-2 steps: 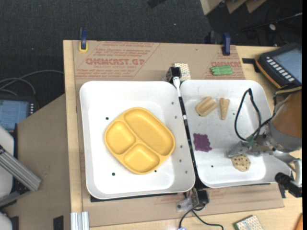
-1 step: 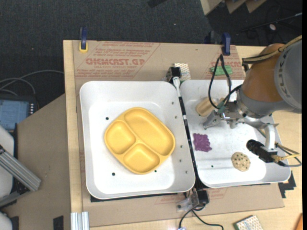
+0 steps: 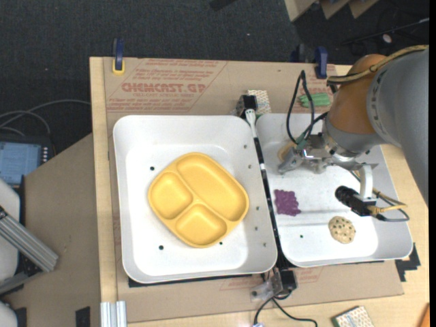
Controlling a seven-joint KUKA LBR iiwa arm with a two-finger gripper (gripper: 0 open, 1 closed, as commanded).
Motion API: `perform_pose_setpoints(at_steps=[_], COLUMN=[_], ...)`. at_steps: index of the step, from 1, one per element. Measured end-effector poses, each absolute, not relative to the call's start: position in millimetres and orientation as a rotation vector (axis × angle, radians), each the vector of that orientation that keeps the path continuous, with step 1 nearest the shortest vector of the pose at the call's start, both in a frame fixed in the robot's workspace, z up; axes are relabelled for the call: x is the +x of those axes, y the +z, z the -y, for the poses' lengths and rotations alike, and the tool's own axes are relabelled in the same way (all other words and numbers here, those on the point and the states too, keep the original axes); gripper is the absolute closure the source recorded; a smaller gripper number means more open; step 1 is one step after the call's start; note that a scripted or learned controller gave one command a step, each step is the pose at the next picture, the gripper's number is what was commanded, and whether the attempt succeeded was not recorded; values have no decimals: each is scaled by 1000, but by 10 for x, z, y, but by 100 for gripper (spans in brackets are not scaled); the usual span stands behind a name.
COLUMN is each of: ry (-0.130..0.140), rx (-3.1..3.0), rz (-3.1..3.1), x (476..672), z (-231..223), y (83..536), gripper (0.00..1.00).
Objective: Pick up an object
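A purple bunch of grapes lies near the left wall of the right bin. A round speckled cookie lies near that bin's front right. My gripper hangs over the back half of the right bin, behind the grapes and apart from them. Nothing shows between the gripper and the bin floor. The grey arm with its orange band reaches in from the right, covering the bin's back right corner.
A yellow three-compartment plate lies in the middle of the left bin. The bins share a raised dividing edge. Small fixtures and cables sit on the bench behind the bins.
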State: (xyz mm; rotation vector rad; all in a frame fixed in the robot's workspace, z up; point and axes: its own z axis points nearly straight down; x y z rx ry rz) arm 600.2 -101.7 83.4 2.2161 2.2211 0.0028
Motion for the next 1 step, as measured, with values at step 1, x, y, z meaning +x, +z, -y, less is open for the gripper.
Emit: perform_pose_setpoints(at_steps=[1], ry=[-15], rx=[2229], rz=[-2227], x=[6657], z=[977], y=[843], gripper=[0])
